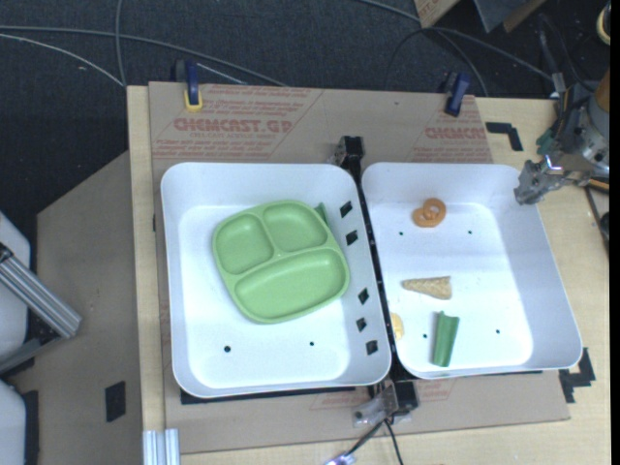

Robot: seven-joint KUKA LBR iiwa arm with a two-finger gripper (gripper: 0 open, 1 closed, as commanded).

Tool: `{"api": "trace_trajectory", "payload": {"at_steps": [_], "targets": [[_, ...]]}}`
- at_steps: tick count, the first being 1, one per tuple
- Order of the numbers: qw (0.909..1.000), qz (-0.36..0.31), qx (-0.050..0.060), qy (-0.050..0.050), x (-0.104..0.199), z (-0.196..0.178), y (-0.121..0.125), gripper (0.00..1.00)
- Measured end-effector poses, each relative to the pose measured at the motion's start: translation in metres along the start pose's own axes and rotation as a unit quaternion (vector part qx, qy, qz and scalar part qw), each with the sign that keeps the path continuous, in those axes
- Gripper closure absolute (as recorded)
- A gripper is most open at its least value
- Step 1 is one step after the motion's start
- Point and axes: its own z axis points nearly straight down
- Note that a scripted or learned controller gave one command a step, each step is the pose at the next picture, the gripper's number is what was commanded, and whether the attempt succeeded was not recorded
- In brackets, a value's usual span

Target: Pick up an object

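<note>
Approach step judged under way: gripper (532,184) poised over right bin (542,260) far-right rim, nothing seen held, opening cannot be told; orange ring (429,213), wedge (428,286), green stick (444,339) lie inside; descent over one needed next

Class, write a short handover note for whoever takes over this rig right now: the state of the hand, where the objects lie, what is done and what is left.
Hand: at the top right corner of the right bin, above the rim, nothing between its fingers.
Right bin: orange ring near the top, tan wedge in the middle, green stick near the bottom, small yellow piece by the left wall.
Left bin: green divided plate.
Done: nothing picked yet.
Left: choose an object, descend, grasp, lift.
</note>
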Motion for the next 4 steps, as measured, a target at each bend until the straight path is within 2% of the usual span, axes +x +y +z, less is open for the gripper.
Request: {"api": "trace_trajectory", "payload": {"at_steps": [2, 4], "targets": [[1.0, -0.003, 0.003, 0.002, 0.113, -0.013, 0.017, 1.0], [1.0, -0.003, 0.006, 0.003, 0.239, 0.004, 0.025, 1.0]]}}
